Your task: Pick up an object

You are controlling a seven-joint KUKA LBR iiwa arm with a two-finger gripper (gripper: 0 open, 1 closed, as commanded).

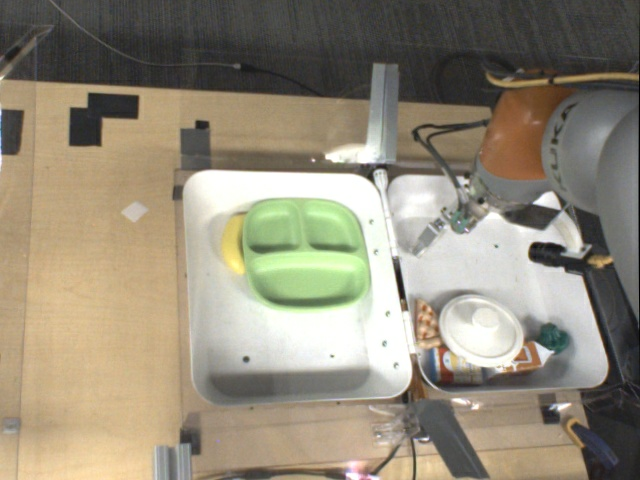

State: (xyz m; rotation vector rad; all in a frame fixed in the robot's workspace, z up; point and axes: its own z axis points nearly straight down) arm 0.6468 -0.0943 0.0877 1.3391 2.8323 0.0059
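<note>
The gripper (447, 224), grip state unclear, hovers over the right bin's (585, 308) bare far-left corner.

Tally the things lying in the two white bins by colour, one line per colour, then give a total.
Green: 2, the divided plate in the left bin and a small green piece in the right bin.
Yellow: 1, a yellow thing partly under the plate.
White: 1, a round lidded bowl.
Mixed colours: 1, a printed packet under the bowl.
Total: 5
</note>
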